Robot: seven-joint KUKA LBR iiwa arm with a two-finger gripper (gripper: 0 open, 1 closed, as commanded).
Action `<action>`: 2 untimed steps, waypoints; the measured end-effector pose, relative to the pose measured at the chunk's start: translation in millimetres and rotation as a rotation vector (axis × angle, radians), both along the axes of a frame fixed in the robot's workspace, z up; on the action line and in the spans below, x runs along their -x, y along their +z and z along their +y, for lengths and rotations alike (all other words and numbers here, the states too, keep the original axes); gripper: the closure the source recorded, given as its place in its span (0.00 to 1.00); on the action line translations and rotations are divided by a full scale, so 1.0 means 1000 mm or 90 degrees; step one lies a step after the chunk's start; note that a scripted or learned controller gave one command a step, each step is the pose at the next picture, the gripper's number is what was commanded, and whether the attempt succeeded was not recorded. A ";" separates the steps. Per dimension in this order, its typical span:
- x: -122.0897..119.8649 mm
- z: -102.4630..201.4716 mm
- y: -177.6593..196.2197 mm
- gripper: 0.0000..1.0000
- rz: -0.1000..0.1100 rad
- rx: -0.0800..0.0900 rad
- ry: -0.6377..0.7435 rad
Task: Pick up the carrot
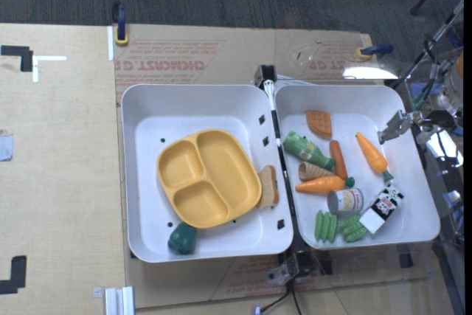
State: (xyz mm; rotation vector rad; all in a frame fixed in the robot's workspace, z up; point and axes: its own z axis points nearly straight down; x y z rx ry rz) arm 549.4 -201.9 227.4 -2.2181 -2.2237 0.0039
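Two orange carrots lie in the right bin [413, 232]. One carrot [321, 185] lies across the middle, its green top pointing right, beside a can. The other carrot [370, 151] lies slantwise nearer the right wall, green tip toward the front. My gripper [395, 127] hangs over the bin's right rim, a short way right of and behind the slanted carrot and apart from it. The arm behind it runs off the view's right side. I see nothing held in the gripper.
The right bin also holds a waffle [319, 123], a green bottle [307, 150], a sausage [338, 157], a cone [313, 171], a can [346, 200], a milk carton [382, 209] and pea pods [335, 226]. The left bin [147, 232] holds a yellow divided plate [208, 177], bread [268, 187] and a green lump [182, 239].
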 end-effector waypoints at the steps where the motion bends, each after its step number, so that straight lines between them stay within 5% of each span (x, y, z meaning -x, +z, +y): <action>1: -0.023 -0.011 -0.134 0.00 -0.004 -0.009 -0.040; 2: -0.022 -0.015 -0.126 1.00 -0.002 -0.004 -0.040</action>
